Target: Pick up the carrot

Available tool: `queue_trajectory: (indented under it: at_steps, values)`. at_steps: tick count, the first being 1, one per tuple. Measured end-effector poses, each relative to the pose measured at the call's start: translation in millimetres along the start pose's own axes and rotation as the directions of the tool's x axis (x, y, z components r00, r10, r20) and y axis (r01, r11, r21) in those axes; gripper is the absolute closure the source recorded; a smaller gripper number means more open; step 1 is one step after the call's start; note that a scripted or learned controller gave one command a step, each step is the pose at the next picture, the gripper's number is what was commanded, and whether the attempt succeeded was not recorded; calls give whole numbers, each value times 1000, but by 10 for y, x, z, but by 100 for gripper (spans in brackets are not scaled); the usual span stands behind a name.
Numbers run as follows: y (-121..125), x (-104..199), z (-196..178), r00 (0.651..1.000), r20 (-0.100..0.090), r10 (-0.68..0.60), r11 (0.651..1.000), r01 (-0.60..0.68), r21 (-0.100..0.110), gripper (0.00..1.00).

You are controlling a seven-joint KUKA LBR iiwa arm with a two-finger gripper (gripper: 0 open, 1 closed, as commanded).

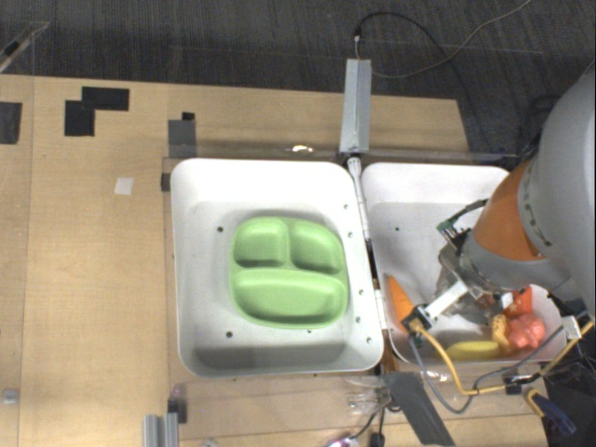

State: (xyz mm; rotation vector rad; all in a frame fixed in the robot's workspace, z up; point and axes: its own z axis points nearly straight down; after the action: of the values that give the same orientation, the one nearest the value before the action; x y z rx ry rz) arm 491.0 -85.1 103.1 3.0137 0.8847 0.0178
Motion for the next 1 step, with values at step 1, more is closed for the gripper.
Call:
queue_trajectory:
  at_steps: [1]
  values:
    - [-27, -1, 124, 999, 1, -39, 999, 39, 0, 100]
